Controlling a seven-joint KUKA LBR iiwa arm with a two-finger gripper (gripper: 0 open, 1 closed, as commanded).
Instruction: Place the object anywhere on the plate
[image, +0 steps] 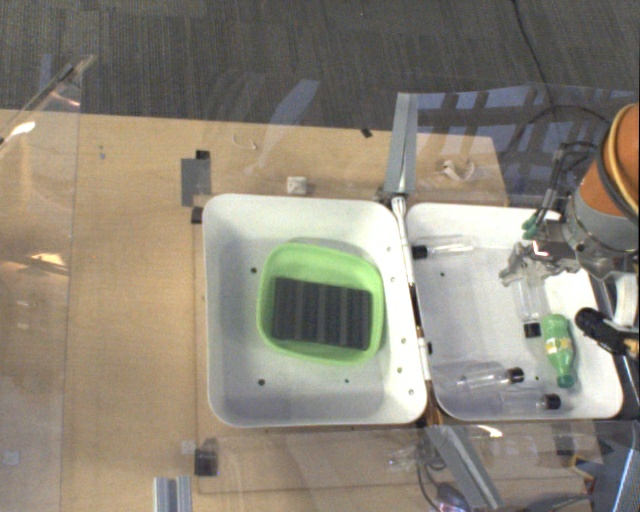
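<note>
A green plate (320, 312) with a dark ribbed centre lies in the left bin (230, 300). In the right bin (470, 310) a small green bottle (560, 350) lies near the right wall. Several clear tubes with black caps lie around it: one at the back left (440, 246), one upright in the view just left of the bottle (528, 305), and two along the front (490, 378). My gripper (527, 256) hangs over the back right of the right bin, above the top end of the middle tube. Nothing is visibly held.
The arm with its orange band (620, 170) comes in from the upper right. A grey post (402, 140) stands behind the joint between the bins. A black part (600, 330) juts in at the right bin's edge.
</note>
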